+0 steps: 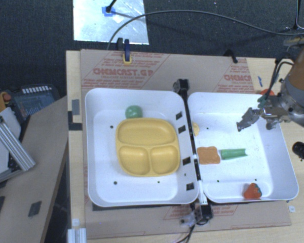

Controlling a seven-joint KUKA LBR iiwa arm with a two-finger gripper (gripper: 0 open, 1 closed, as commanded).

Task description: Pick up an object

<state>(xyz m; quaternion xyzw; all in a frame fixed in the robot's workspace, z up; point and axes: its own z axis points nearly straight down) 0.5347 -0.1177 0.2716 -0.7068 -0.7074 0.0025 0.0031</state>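
While the gripper [244, 121] is hovering over the right bin [283, 156], jaws' state indeterminable, a green piece [233, 154] is lying at its six o'clock, touching an orange block [209, 155].

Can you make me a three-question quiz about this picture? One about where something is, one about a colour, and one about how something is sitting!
1. Where is the yellow tray?
A. left bin
B. right bin
C. on the floor

2. What colour is the long stick-shaped thing in the right bin?
A. blue
B. green
C. purple

3. How is the pincer placed?
A. squeezing the tray
B. up over the right bin, nothing between its fingers
C. resting in the left bin

Answers:
1 A, the tray lies in the left bin.
2 B, it is plainly green.
3 B, it hangs above bare white floor, apart from the toys.
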